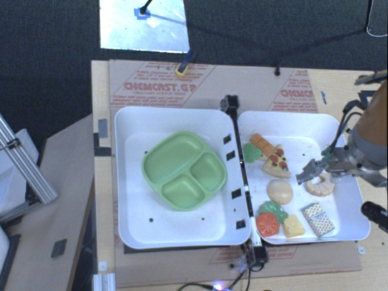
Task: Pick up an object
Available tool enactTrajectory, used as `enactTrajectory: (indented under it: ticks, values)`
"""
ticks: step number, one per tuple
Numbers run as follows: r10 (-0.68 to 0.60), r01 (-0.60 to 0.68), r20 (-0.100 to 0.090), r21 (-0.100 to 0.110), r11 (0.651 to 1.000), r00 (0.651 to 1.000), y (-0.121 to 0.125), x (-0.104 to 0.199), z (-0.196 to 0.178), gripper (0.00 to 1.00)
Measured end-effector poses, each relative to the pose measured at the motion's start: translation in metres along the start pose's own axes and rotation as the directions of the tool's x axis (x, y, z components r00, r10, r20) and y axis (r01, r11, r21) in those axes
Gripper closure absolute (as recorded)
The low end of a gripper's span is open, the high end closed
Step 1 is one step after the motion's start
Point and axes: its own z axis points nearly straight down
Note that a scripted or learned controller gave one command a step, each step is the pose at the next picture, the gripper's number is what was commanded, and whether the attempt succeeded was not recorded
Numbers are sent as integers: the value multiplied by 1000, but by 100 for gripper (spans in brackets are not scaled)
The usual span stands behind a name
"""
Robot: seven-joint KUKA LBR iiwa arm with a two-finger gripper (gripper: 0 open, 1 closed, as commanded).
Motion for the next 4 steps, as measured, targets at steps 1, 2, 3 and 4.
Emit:
enactTrajectory:
  ticks: [1,2,3,4]
  values:
    - [-3,3,2,-14,1000,1000,3,1,-7,0]
    - [-2,2,2,-13,1000,1000,-3,2,37,0]
    - [-1,1,1,-9,1000,1000,-11,-2,93,0]
    - [-2,2,2,-15,1000,1000,-10,-2,127,0]
